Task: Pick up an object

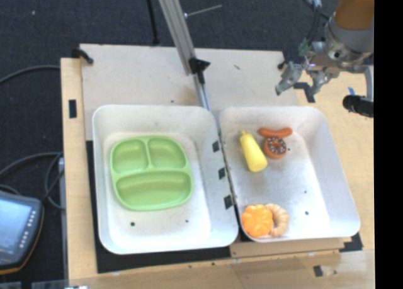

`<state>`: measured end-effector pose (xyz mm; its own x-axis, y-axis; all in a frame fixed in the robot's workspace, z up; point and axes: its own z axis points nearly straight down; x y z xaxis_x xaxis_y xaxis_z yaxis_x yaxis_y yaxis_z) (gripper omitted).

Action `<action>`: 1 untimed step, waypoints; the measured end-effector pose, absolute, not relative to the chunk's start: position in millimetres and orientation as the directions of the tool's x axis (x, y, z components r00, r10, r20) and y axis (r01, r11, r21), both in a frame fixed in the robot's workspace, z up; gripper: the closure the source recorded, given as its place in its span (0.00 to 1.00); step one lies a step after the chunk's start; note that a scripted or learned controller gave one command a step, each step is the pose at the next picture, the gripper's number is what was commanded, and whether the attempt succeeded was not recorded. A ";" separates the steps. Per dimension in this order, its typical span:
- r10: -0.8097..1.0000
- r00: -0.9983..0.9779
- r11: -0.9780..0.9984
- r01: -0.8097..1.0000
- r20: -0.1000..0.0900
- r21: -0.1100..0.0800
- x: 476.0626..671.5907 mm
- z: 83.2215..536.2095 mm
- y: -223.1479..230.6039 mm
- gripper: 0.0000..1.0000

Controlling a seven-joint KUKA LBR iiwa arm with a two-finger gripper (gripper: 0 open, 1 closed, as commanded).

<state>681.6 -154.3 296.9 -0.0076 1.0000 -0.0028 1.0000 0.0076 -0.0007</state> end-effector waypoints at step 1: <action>1.000 -0.012 0.012 1.000 -0.006 0.002 682.2 308.8 -154.8 1.00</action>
<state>682.2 -154.8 308.8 -0.0122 0.9999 -0.0057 0.9999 0.0122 0.0023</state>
